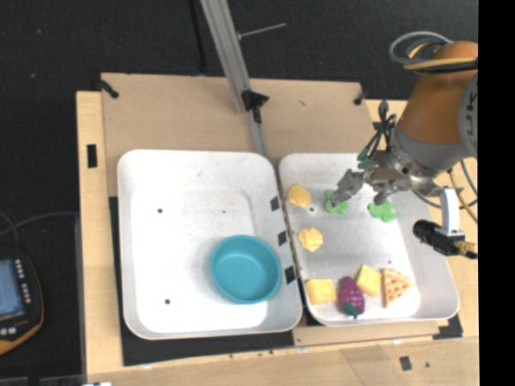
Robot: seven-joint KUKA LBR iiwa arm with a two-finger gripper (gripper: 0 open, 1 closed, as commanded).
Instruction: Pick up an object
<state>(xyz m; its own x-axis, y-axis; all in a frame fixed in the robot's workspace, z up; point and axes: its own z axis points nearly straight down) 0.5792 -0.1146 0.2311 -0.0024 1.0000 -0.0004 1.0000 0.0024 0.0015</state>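
Observation:
My gripper hangs low over the back of the right bin, open, with its fingers spread wide. A small green piece lies at the left fingertip and another green piece at the right one. Bare bin floor shows between the fingers. Two yellow pieces lie to the left near the bin's wall. Along the front edge sit a yellow block, purple grapes, a yellow wedge and a pizza slice.
A blue bowl sits in the left bin near its front right corner. A slanted metal pole rises behind the bins. A black fitting with cable hangs over the right bin's right side.

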